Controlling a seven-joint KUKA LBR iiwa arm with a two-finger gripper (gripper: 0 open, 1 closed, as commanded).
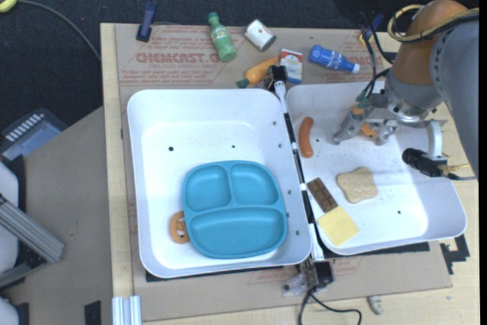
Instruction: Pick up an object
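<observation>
So the arm (441, 49) comes in from the right and sits low over the back of the right bin (426, 228), with the gripper (364, 127) down near the bin floor. Its fingers are spread apart with a small orange bit showing between them, but I honestly can't tell if it's pinched or just lying there. Loose in that bin: a hot dog (306, 136) by the left wall, a slice of bread (358, 185) near the middle, a brown bar (322, 195) and a yellow cheese square (338, 226) toward the front left corner. The left bin (152, 125) has a blue divided plate (233, 208) with a pretzel (178, 227) tucked at its left edge. Behind the bins there's a green bottle (222, 37), a blue bottle (333, 59), a little can (259, 34) and a carton (291, 65) on the board.
</observation>
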